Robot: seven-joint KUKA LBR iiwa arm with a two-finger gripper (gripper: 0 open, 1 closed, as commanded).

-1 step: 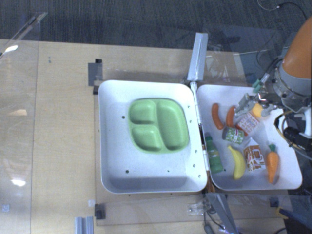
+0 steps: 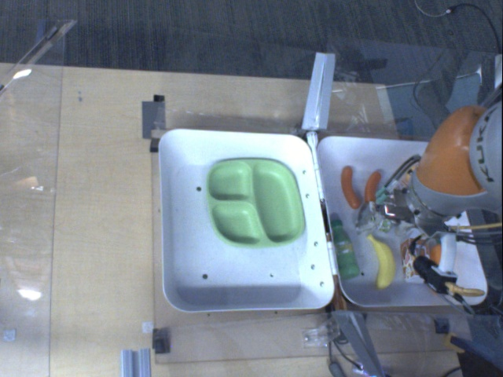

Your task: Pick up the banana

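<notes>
The yellow banana (image 2: 383, 262) lies in the right bin (image 2: 354, 289), near its front wall, curving from the upper left down to the lower right. My gripper (image 2: 376, 213) hangs over the middle of that bin, just behind the banana's upper end and a little apart from it. The grey arm with its orange band (image 2: 449, 159) reaches in from the right and covers the bin's right side. Nothing shows in the gripper's grasp.
Two orange-red sausages (image 2: 347, 185) (image 2: 372, 187) lie behind the gripper. A green bottle (image 2: 344, 250) lies along the right bin's left wall, beside the banana. Small mixed items (image 2: 431, 267) sit at the banana's right. The left bin (image 2: 181, 281) holds a green divided plate (image 2: 255, 201).
</notes>
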